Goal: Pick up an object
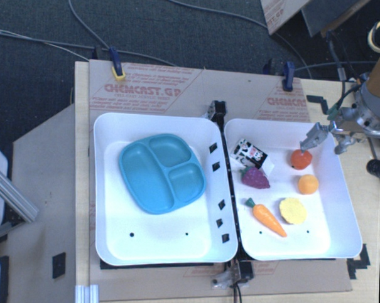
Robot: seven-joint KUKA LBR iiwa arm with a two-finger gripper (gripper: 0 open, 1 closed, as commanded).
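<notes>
**Operator:** Report the target and its position.

**Technician:** The nearest candidate is the red tomato (pixel 301 159). It lies in the right bin (pixel 348 205), near the far right part of the floor. The orange ball (pixel 308 184) sits just beside it on the near side.

**Operator:** State of the gripper?

**Technician:** The gripper (pixel 326 140) hangs above the far right corner of the right bin. Its fingers (pixel 314 137) are spread, one prong just above the tomato, the other toward the bin wall. Nothing sits between them.

**Operator:** Failure modes from here?

**Technician:** Three, in my judgement. First, the tomato is round and likely smooth; an off-centre closure would squeeze it out sideways. Second, a push on the tomato could drive it into the orange ball and scatter both. Third, the outer finger stands close to the bin wall; a straight descent could strike the rim or floor.

**Operator:** Other items at risk?

**Technician:** Low risk. The yellow slice (pixel 293 210), the carrot (pixel 268 220), the purple grapes (pixel 256 178) and the black-and-white carton (pixel 249 153) lie farther left in the same bin. The blue divided plate (pixel 162 172) rests in the left bin (pixel 106 194), well apart. Both bins sit on the desk (pixel 85 112).
</notes>
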